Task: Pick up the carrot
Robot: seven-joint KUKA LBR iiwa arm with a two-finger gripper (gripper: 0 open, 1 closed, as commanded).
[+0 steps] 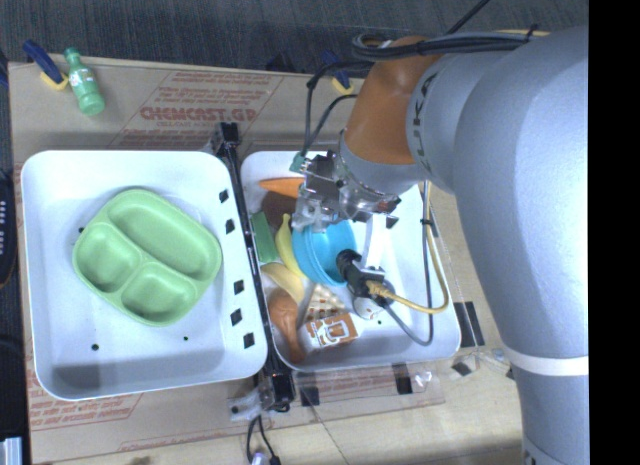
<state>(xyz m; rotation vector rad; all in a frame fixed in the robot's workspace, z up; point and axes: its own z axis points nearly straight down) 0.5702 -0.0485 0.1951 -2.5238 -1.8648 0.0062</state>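
arm (pixel 520 203): grey, bulky | orange band (pixel 385 118) | black and yellow cables

the arm (pixel 480 143) reaches into the right bin (pixel 440 325), its gripper (pixel 312 205) low over a crowded pile: carrot (pixel 280 186) just left of it, blue bowl (pixel 325 251), banana (pixel 284 245), green block (pixel 264 238). the left bin (pixel 50 253) holds a green tray (pixel 148 255). a green bottle (pixel 86 85) lies beyond.

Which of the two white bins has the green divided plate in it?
The left bin; the green divided plate lies alone there. The right bin holds the toy food under the gripper.
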